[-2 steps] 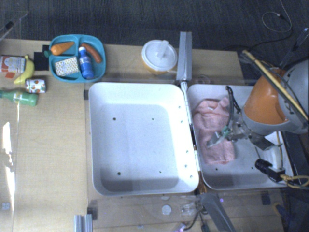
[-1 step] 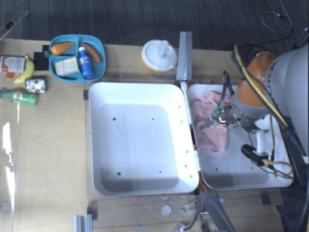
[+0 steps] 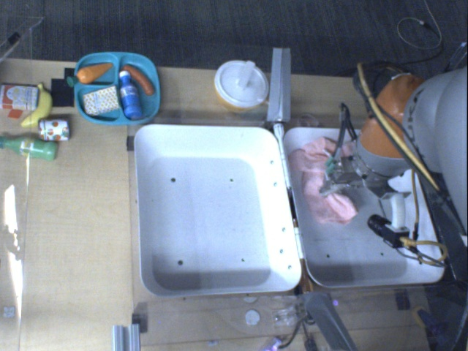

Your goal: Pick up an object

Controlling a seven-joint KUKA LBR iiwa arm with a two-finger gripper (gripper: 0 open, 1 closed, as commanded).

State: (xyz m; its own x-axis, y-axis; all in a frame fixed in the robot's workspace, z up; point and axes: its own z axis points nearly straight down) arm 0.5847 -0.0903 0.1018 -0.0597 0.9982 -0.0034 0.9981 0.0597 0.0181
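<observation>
Under pincer — half-hidden pink cloth

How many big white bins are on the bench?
2. The left bin sits in the middle of the bench. The right bin is right beside it, with a pink cloth inside and the gripper over that cloth.
</observation>
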